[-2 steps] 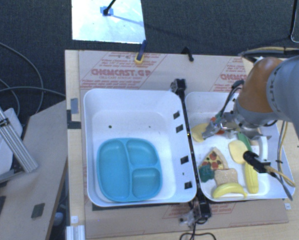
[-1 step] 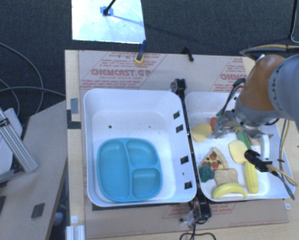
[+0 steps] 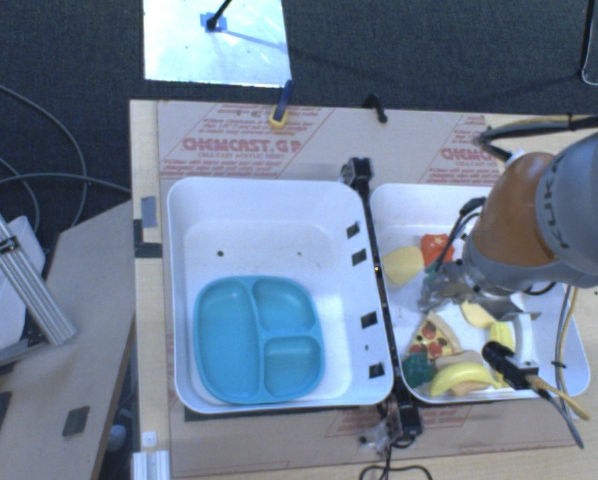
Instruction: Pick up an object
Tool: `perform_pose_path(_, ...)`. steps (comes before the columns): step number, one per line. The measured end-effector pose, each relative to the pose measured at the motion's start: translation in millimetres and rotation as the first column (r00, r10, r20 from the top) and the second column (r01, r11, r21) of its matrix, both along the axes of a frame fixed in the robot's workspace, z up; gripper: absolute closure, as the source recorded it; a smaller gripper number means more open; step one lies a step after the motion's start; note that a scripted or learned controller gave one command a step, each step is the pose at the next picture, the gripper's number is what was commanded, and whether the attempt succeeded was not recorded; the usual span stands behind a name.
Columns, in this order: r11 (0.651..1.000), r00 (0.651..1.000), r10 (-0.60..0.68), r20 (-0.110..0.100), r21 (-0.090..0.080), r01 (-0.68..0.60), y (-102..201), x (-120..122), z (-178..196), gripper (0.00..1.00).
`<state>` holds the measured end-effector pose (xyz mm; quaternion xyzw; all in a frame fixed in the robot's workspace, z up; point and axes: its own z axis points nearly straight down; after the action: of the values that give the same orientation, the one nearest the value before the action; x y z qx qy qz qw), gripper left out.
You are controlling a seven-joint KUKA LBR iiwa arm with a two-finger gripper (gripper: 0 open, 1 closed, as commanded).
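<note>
Two white bins sit side by side on the table, and they split the work: the left bin carries just a blue divided tray, lying flat as a likely drop spot, while the right bin holds the toy food to pick from. That food is crowded into the bin's near half: a pale yellow fruit by the divider, a red piece just beside it, a pizza slice, and a banana against the front wall. The arm reaches in from the right and hangs low over this cluster, its gripper set between the yellow fruit and the pizza slice, probably lining up on one of them. Whether the gripper is open or closed I cannot tell, and nothing visibly sits in it.
</note>
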<state>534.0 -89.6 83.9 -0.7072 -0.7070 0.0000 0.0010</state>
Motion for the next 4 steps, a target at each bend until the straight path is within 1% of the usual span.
perform_pose_path(1, 1.0, 1.0, 0.001, 0.005, -0.001, -0.001, -0.9, 3.1, 11.2, 1.0)
perform_pose_path(2, 1.0, 1.0, 0.009, 0.008, 0.001, -0.009, 51.5, -47.4, 105.4, 1.0)
perform_pose_path(3, 1.0, 1.0, 0.009, 0.006, -0.001, -0.009, 97.6, -7.2, 100.6, 1.0)
perform_pose_path(4, 1.0, 1.0, 0.002, -0.001, 0.0, -0.002, 104.2, -48.9, 100.1, 1.0)
